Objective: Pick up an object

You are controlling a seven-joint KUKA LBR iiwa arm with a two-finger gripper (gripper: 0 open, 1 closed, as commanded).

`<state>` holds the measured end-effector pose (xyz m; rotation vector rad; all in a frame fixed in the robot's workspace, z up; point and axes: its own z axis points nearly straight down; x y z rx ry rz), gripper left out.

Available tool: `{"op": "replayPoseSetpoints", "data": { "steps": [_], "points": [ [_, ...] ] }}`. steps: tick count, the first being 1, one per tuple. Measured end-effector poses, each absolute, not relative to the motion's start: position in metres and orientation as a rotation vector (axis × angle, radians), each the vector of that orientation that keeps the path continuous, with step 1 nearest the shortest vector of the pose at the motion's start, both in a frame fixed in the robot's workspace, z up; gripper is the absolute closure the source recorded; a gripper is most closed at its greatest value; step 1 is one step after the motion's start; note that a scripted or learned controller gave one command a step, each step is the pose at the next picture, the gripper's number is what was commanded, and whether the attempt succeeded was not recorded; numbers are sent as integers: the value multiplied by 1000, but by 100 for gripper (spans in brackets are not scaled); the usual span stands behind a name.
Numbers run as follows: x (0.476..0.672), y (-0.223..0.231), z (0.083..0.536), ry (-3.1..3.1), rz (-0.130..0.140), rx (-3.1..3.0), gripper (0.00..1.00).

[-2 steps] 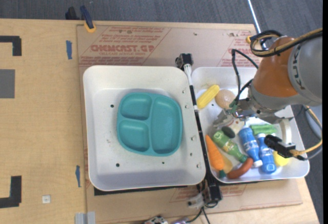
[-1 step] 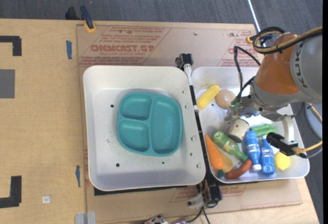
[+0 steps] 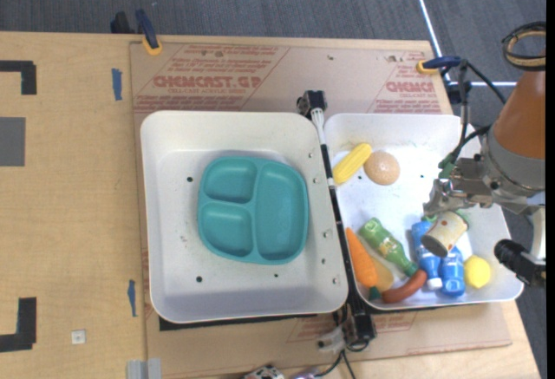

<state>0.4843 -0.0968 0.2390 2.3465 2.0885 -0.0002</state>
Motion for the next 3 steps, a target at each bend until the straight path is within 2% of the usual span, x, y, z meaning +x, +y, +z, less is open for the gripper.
{"op": "replayPoseSetpoints", "data": {
  "steps": [1, 2, 3],
  "points": [
    [484, -97, 239, 2088, 0, 2347, 0],
    [505, -135, 107, 2181, -1, 2263, 0],
    [496, -203, 87, 2386, 12, 2042, 0]
  ]
}}
